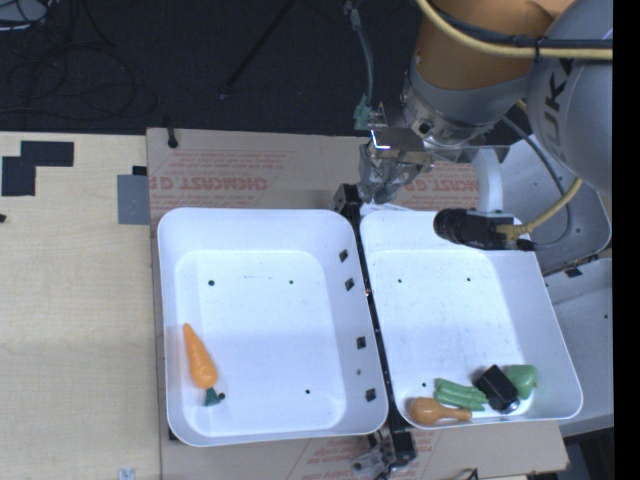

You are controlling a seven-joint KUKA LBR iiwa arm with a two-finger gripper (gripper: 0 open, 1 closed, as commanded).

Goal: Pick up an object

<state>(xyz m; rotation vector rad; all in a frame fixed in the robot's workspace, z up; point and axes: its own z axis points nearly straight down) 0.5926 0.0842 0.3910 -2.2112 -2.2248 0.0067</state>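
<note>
An orange toy carrot point(199, 357) with a dark green stem lies at the front left of the left bin point(250, 230). In the front right corner of the right bin point(450, 298) sit a green pod point(459, 394), a black block point(497, 388), a green piece point(523, 376) and a tan gourd-shaped toy point(436, 411), packed close together. My gripper point(384, 182) hangs above the back left corner of the right bin, near the divide between the bins, far from all these objects. I see nothing held in it.
Both bins rest on a cardboard sheet point(250, 173). A black cylindrical part point(470, 228) of the arm juts over the right bin's back edge. Clips line the seam between the bins point(358, 308). A wooden bench top point(70, 298) spreads out to the left.
</note>
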